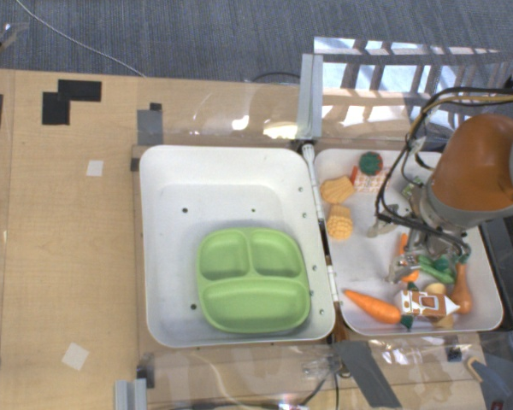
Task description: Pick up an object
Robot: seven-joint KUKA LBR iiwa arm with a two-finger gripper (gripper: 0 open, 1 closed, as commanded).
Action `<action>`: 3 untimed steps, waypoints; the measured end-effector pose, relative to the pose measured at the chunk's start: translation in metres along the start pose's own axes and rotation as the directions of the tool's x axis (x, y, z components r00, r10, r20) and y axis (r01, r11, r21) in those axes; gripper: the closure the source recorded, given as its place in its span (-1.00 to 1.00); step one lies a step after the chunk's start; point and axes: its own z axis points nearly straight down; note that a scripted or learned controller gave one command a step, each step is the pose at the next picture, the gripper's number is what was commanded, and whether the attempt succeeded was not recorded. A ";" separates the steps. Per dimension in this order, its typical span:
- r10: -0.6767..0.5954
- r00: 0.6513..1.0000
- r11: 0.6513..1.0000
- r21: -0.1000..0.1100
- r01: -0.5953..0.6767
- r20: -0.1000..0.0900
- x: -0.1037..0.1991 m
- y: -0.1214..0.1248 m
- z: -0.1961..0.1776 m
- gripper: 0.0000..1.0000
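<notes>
Camera view looks down on the bench (60,229), its bare wooden top running along the left. Next comes the left bin (167,186), which holds a green divided plate (253,280) lying flat toward its near edge, a little right of centre. Across the shared rim, the right bin (359,267) carries the loose objects. Two yellow corn-like pieces (338,205) sit near its left edge, one behind the other, and a small red and green item (369,167) lies toward the far edge. An orange carrot (372,306) lies on a slant near the near-left corner. Just right of it, at the near edge, is a small printed carton (423,303). Behind the carton a cluster of green and orange pieces (436,269) crowds together, and a brown sausage-like piece (462,287) lies beside the right edge.

The gripper (421,259) is down inside the right bin, directly over that cluster, with the orange-banded arm (477,165) above it. Whether its fingers are apart or together I cannot tell; the wrist and cables hide them, and nothing is plainly seen between them.

The step in hand looks like the descent or closing on a piece of the cluster. The likely target is a small, slim toy vegetable, green or orange, touching its neighbours. The next move calls for a firm close on one piece alone, then a straight lift clear of the carton and the sausage-like piece.
</notes>
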 end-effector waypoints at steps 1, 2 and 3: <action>0.042 0.999 0.999 0.000 -0.042 -0.001 -0.081 -0.043 0.010 -1.00; -0.019 1.000 1.000 0.000 0.019 -0.001 -0.053 -0.056 0.009 -1.00; -0.074 0.997 0.997 0.001 0.074 0.000 -0.009 -0.050 0.007 -1.00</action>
